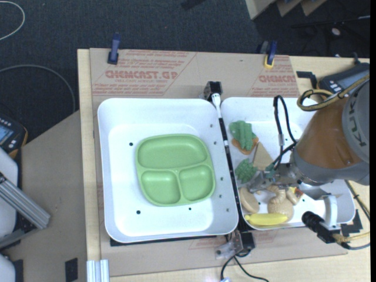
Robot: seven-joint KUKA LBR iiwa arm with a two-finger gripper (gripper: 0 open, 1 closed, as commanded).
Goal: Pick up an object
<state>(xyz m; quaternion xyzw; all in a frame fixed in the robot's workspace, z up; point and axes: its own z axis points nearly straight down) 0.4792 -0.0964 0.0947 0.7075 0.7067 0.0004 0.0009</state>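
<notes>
Hovering end effector [258, 184], grip state unclear; broccoli [245, 170] just beside it.

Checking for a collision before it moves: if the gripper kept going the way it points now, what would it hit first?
Probably the green toy just ahead of the gripper, which points left across the right bin. Height is unclear from above.

Left of the end effector [258, 183], a pale green divided plate [175, 169] lies in a white bin [111, 157]. Just below it is a yellow banana [267, 219]; above, green toy food [242, 134].
</notes>
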